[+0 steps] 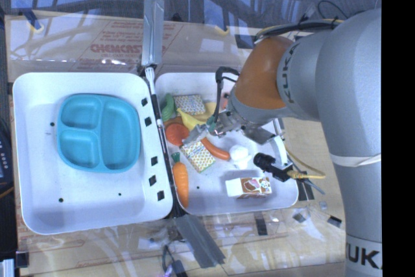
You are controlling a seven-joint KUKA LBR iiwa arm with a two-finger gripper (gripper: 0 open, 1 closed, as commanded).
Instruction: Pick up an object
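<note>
The right bin (214, 205) holds a jumble of toy food. My gripper (198, 134) is low over the middle of the pile, between a red tomato (174, 133) on its left and a small orange carrot (216, 150) just below it. Directly under it lies a checkered cracker packet (199, 156). Behind it rest a yellow banana (192, 119), a second checkered packet (189, 104) and a green piece (168, 106). A larger carrot (181, 183) lies along the bin's left wall. Nearer the front are a white cup (239, 154) and a small carton (249, 187).
The left bin (39, 198) carries a blue divided plate (100, 132). A raised divider (154, 133) with black clips separates the two bins. The grey arm with its orange band (259, 78) covers the right bin's far right side.
</note>
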